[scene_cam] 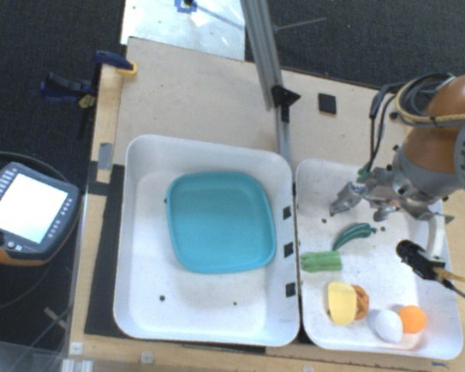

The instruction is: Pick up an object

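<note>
My gripper [359, 209] hangs over the back of the right bin [453, 331], open, with nothing between its fingers. Just below it lies a dark green curved pod [353, 235], apart from the fingertips. A light green block [322, 261] sits near the bin's left wall. Toward the front lie a yellow block [339, 302] touching a brown lump [361, 301], then a white egg [387, 325] and an orange ball [412, 319].
The left bin [136, 253] holds a teal square plate [220, 221]. A metal pole [266, 47] slants over the bench behind the bins. A black cable plug [417, 256] from the arm hangs above the right bin's right side. A teach pendant [21, 212] lies off the bench, left.
</note>
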